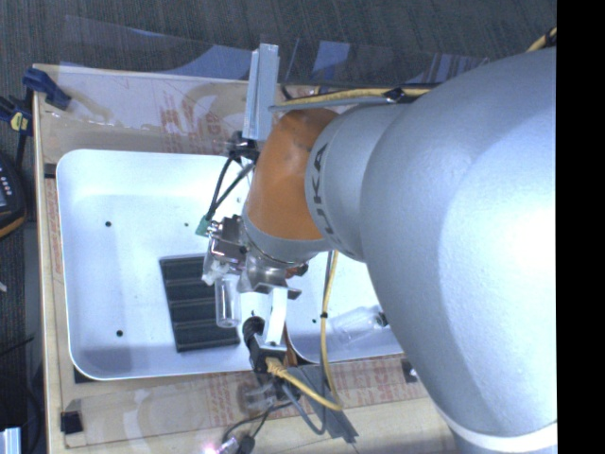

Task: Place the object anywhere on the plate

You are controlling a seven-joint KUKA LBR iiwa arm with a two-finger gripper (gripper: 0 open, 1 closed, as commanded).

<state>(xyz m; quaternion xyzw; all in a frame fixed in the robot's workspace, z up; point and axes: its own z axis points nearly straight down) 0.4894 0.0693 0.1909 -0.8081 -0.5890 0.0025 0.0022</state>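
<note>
Plate (192, 303), black with ridges, lies in the left bin (95, 187). My claw (227, 296) hangs over its 3 o'clock edge. I cannot tell if it is apart or together. At 3 o'clock from the claw, a clear thing (359, 324) lies in the right bin (310, 346).

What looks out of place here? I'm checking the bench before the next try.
Nothing looks spilled or damaged. The dark ribbed plate lies at a slight slant in the left bin, with the gripper at its right edge. A clear object lies in the right bin.
</note>
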